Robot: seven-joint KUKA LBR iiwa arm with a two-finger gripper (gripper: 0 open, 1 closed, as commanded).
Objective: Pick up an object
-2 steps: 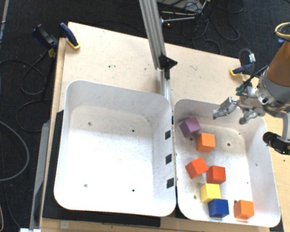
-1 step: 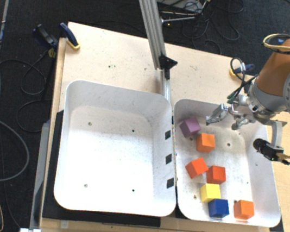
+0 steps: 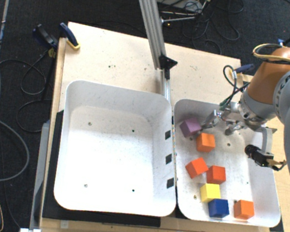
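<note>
Cables are sprawling on dark floor around my bench point(image 3: 117, 53). I am hovering my end effector point(image 3: 222, 120) by the right bin's point(image 3: 270, 205) far edge, grip state unclear (maybe empty), risking nudging the orange cube point(image 3: 205, 142) into the purple block point(image 3: 190, 127).

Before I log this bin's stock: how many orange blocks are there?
4, all in the right bin: one by the claw, two mid-bin, one near the front corner. The arm may hide more.
</note>
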